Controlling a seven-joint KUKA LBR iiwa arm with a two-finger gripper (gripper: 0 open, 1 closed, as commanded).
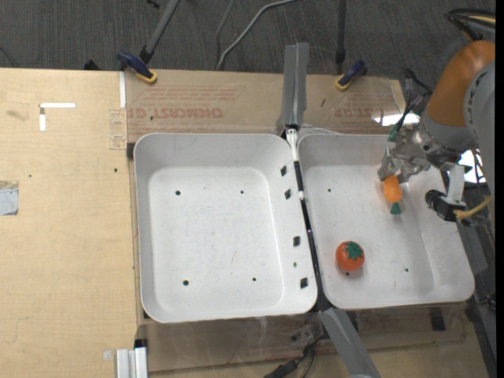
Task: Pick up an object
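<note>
My gripper point(393, 173) hangs over the upper right part of the right bin point(441, 290), reaching in from the right. It is shut on the top end of a small orange toy carrot point(391, 190), which dangles with its green tip pointing toward the near side. A red toy tomato point(350, 257) with a green top lies on the floor of the right bin, nearer the front and to the left of the gripper, well apart from it.
The left bin point(150, 235) sits beside the right one, with a grey divider bar point(296, 101) between them at the back. Cables and the arm's orange-banded wrist point(457, 85) crowd the right bin's far right edge. Clamps hold cardboard behind the bins.
</note>
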